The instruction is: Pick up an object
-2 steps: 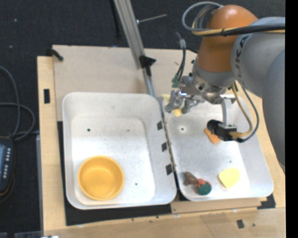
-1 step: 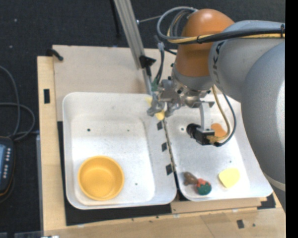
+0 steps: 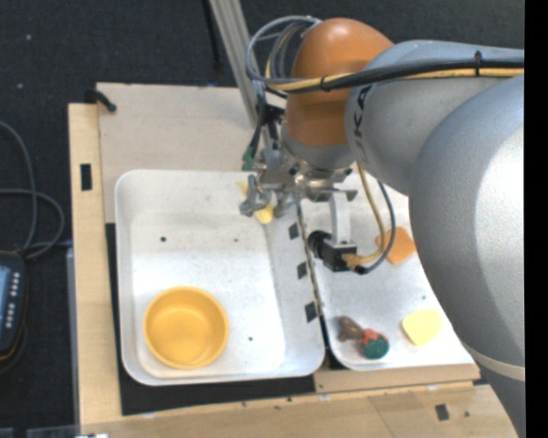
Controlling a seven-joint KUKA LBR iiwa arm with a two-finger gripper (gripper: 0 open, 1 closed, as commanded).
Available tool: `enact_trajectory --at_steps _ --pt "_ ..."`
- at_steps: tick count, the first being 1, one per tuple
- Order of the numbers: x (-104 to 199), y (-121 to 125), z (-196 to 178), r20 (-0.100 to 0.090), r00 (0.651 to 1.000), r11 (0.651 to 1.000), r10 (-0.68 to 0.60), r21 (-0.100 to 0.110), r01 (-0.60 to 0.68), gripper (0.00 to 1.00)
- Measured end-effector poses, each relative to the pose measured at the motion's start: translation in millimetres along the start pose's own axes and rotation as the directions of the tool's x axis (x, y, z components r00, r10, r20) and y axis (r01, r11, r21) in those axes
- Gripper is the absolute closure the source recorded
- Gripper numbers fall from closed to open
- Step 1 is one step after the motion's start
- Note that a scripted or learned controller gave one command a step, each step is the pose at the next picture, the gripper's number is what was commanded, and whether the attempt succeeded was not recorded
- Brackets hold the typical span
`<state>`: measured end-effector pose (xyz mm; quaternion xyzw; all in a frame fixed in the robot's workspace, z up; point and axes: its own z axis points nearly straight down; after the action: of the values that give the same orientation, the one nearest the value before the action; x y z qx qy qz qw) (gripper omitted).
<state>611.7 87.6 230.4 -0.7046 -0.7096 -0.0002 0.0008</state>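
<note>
My gripper (image 3: 256,201) hangs over the far right corner of the left bin (image 3: 137,199), under the orange band of the arm. A small yellow object (image 3: 264,214) shows right at the gripper's tip, with another bit of yellow just above it. The gripper body partly covers this object, and I cannot tell whether it is gripped or lying on the bin floor. A yellow bowl (image 3: 185,327) stands upright in the near left part of the same bin.
The right bin (image 3: 397,359) holds an orange piece (image 3: 400,245), a yellow block (image 3: 421,328) and a brown item with a green and red ball (image 3: 365,338). The arm covers much of that bin. A metal post (image 3: 230,26) rises behind the bins. Cables hang from the wrist.
</note>
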Motion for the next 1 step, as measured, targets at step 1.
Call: enact_trajectory --at_steps 1 --pt "-0.8 -3.7 -20.3 0.000 1.000 1.000 0.003 -0.003 -0.003 1.00"
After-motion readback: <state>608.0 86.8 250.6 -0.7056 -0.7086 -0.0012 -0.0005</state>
